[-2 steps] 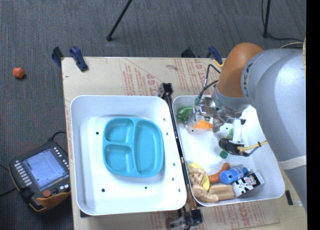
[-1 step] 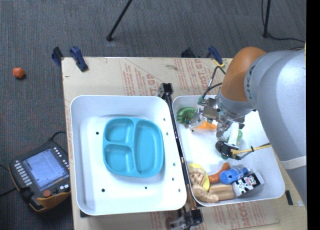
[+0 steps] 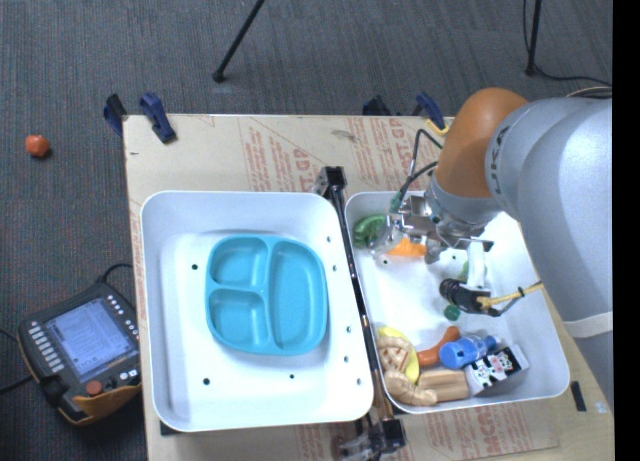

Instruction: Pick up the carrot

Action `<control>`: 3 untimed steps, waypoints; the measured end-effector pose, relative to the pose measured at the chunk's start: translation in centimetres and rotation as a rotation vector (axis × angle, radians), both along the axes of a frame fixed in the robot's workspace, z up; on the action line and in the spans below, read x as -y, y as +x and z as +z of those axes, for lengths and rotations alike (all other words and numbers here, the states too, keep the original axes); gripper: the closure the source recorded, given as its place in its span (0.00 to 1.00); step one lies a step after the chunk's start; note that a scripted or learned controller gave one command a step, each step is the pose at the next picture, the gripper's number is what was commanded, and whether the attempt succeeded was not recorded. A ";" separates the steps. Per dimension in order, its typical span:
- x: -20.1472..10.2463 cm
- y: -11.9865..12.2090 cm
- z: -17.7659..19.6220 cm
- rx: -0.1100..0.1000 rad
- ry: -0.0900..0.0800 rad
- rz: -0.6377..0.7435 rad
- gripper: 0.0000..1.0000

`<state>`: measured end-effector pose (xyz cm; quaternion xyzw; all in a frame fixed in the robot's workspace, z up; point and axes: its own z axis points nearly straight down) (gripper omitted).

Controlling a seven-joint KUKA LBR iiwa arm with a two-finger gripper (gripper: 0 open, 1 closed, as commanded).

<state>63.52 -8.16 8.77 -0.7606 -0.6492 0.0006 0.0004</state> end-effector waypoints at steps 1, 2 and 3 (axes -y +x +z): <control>0.0 0.0 1.0 -0.001 0.001 0.001 1.00; 0.0 0.0 1.0 -0.001 0.001 0.001 0.00; 0.0 -0.7 0.0 -0.002 0.001 -0.016 0.00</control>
